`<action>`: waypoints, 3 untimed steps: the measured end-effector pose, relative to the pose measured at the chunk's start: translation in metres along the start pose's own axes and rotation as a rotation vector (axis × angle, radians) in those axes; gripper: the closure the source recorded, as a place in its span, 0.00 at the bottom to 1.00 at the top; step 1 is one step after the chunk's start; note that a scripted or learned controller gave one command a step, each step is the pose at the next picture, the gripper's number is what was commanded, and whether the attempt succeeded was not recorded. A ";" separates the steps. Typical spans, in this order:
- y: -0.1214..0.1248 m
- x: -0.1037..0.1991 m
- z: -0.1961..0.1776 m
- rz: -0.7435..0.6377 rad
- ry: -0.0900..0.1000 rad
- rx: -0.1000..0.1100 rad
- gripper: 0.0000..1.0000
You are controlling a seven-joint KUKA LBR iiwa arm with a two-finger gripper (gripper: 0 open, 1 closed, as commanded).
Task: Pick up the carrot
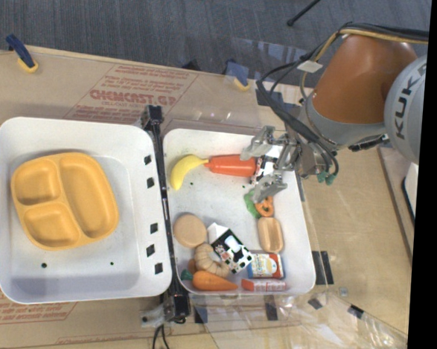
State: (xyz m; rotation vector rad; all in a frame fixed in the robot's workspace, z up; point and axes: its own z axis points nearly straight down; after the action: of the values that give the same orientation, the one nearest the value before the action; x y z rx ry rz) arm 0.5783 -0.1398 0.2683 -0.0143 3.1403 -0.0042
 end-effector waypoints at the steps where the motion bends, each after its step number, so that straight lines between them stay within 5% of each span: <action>1: -0.038 -0.054 0.140 0.156 0.011 -0.004 0.00; 2: -0.063 -0.040 0.176 -0.413 0.001 -0.003 0.00; 3: -0.065 -0.014 0.176 -0.790 -0.003 -0.009 0.00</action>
State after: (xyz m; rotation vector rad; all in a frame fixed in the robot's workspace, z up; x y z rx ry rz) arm 0.5928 -0.2054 0.0927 -1.2211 2.8915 0.0087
